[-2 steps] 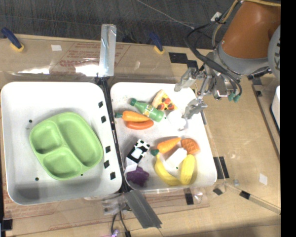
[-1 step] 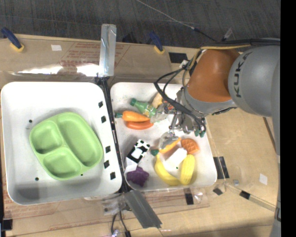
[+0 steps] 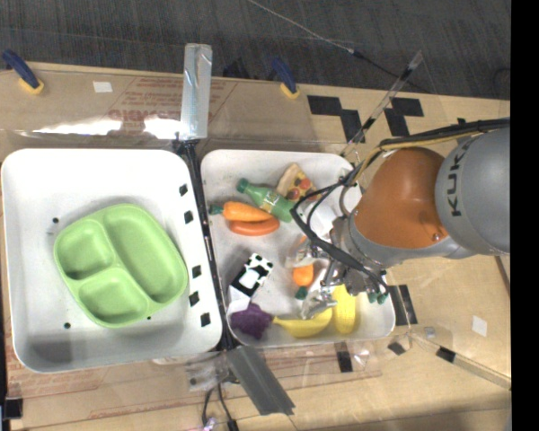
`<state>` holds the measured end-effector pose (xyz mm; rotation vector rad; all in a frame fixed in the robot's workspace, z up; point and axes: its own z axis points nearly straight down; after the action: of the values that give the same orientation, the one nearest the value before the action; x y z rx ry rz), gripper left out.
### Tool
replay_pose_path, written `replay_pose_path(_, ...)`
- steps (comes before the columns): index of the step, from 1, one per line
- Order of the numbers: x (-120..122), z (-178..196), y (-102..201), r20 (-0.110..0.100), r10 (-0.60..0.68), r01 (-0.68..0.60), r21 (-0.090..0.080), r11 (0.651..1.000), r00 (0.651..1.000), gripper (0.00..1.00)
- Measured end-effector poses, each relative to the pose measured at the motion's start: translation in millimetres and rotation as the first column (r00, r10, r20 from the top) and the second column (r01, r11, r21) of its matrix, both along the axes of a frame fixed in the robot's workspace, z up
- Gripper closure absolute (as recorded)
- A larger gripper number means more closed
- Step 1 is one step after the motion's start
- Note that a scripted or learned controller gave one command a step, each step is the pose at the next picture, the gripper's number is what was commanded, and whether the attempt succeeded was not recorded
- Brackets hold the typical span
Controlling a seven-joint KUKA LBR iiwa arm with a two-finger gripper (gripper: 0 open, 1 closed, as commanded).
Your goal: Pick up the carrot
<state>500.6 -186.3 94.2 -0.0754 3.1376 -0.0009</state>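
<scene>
Near the right bin's (image 3: pixel 217 241) front edge, the gripper (image 3: pixel 316 293), state unclear, is hanging over a curved banana (image 3: pixel 307 325), with the smooth carrot (image 3: pixel 241 212) lying apart.

A robotics lab: an industrial arm (image 3: pixel 449 196) over taped cardboard bench (image 3: pixel 467 330), white bins (image 3: pixel 36 330) holding toy food.

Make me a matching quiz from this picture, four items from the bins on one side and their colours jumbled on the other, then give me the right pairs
Items
1. divided plate
2. carrot
3. banana
4. grapes

Colours
A. yellow
B. purple
C. light green
D. orange

Pairs: 1-C, 2-D, 3-A, 4-B
</scene>
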Motion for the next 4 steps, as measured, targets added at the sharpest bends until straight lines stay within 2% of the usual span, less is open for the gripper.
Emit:
replay_pose_path(1, 18, -2, 6, 0.0, 0.097, -0.097, 0.0, 0.995, 0.995, 0.0)
replay_pose_path(2, 19, -1, -5, 0.0, 0.359, -0.359, -0.001, 0.933, 0.933, 0.0)
replay_pose_path(3, 24, -1, 10, 0.003, 0.531, -0.531, -0.003, 0.847, 0.847, 0.0)
replay_pose_path(4, 26, 9, 11, 0.007, 0.535, -0.535, -0.006, 0.845, 0.845, 1.0)
